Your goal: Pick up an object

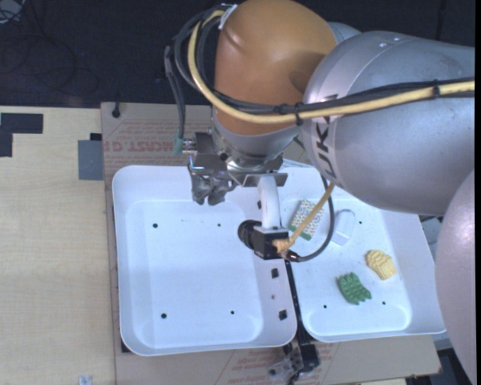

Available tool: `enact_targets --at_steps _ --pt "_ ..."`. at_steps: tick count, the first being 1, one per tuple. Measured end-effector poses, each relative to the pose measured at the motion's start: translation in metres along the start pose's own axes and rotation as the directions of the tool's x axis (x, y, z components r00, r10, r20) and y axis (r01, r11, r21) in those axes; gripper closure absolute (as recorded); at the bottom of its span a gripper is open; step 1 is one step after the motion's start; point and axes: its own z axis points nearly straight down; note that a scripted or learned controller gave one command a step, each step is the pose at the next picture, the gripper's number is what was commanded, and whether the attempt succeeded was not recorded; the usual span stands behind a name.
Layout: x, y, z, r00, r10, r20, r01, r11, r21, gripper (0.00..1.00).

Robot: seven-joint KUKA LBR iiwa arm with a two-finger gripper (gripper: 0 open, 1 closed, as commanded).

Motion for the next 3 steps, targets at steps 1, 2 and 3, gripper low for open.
enact_targets --at_steps 1,2,3 --pt "0.045 0.036 0.005 1.000 0.000 0.000 0.000 1.000 -0.007 1.00" --pt "-0.079 0.029 -0.062 1.000 0.012 0.001 -0.012 1.000 -0.011 1.00" --pt "0.009 0.026 -0.041 1.000 -0.005 -0.002 0.005 1.000 -0.003 1.00"
